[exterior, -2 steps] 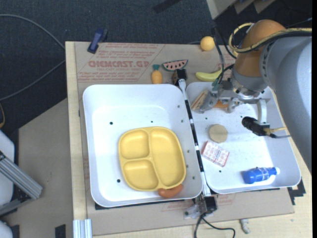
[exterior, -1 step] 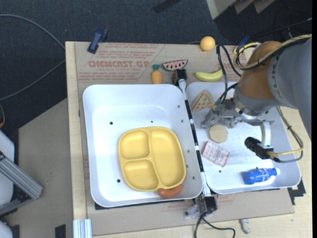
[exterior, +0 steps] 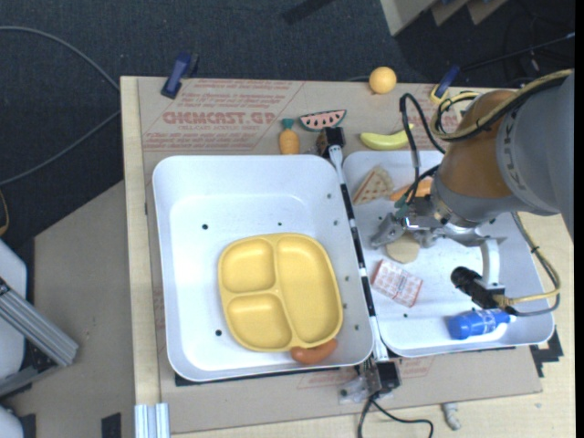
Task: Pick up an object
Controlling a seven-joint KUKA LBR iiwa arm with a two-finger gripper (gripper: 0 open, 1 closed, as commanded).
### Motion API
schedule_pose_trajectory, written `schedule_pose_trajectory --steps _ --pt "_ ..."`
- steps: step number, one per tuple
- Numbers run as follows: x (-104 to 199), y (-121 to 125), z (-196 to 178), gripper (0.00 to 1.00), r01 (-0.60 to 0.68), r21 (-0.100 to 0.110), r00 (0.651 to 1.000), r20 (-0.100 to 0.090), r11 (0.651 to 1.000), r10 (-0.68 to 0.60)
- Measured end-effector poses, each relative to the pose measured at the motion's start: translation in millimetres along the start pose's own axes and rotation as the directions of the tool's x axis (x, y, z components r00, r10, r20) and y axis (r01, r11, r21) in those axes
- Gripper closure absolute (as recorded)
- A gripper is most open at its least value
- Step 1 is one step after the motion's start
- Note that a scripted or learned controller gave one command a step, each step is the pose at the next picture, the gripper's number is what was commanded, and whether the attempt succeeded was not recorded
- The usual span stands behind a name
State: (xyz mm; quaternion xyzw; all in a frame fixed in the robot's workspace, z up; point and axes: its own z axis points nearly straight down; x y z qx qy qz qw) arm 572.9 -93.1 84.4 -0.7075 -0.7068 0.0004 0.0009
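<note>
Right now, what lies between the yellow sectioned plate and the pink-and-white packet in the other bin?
In the camera view, between the yellow sectioned plate and the pink-and-white packet lie bare bin floor and the two bins' adjoining white rims.

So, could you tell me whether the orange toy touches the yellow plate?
Touching: the camera view shows the orange toy tucked against the yellow plate's near rim, no gap between.

I see the bench (exterior: 228, 117) carrying two white bins (exterior: 182, 245) side by side, with toy watermelon (exterior: 323, 119), banana (exterior: 383, 140) and orange ball (exterior: 383, 80) behind them.
</note>
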Motion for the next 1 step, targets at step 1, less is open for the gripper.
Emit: schedule_pose_trajectory --steps 1 --pt "0.3 0.3 -9.8 1.0 0.0 -0.001 1.0 0.0 1.0 0.0"
